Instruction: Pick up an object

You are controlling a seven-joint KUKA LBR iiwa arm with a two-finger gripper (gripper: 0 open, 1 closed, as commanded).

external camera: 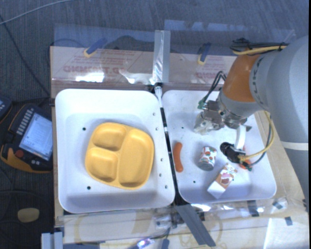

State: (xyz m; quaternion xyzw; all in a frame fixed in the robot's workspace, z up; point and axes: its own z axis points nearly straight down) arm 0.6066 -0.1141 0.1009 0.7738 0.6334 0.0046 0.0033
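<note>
1. Nearest the camera, the front edge of the surface showed pale board with metal fittings at its middle. It carried two white bins side by side.
2. The right bin held three small things. A carton lay tilted near the front wall. A can lay just beyond it, close but apart. A sausage, orange-red, lay along the wall next to the other bin.
3. The carton and the can bore red-and-white print, and no word on either could be read.
4. The left bin held one yellow plate with three compartments, resting on the bin floor.
5. The gripper hung over the far half of the right bin, beyond the can and apart from it. Whether it was released or clenched could not be told. Nothing showed in its grasp.
6. The grey arm with its orange band reached in from the right.
7. Behind the bins lay a cardboard sheet with red lettering too blurred to read, and two strips of blue tape.
8. Dark carpet covered the floor around the bench, with one control pendant lying to the left.
</note>
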